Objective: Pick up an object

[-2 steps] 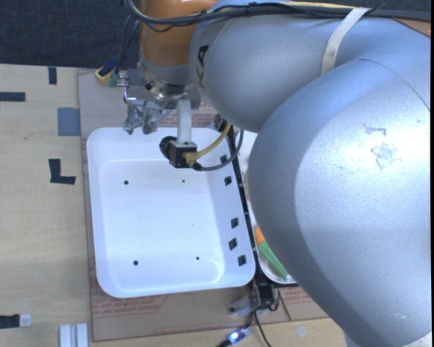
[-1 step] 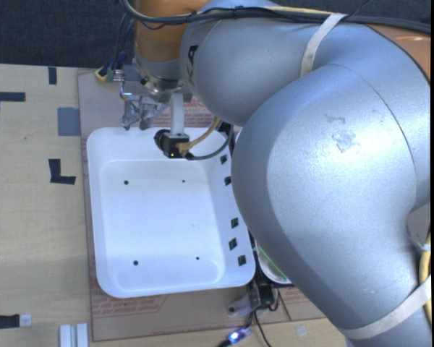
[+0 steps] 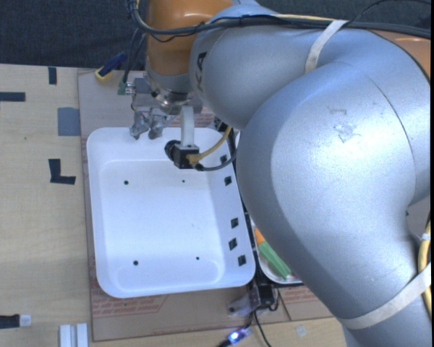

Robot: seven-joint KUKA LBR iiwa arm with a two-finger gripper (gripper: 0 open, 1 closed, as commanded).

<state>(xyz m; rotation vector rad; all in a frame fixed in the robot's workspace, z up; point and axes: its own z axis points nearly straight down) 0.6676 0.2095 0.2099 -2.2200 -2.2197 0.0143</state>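
Not much progress can be reported tbh: the grey two-finger tool is parked over the far rim of the shallow white plastic bin, and nothing is seen between its metal prongs, which look slightly parted. Something green and orange can be glimpsed under the big grey arm in the neighbouring bin, so the actual pick seems left to do

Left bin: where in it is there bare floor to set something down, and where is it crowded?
The left bin has bare white floor across its middle and near half, bordered by its left wall, near rim and the marked right wall. The far edge is crowded: the gripper and a black fitting with cables hang there. The right bin lies mostly under the arm.
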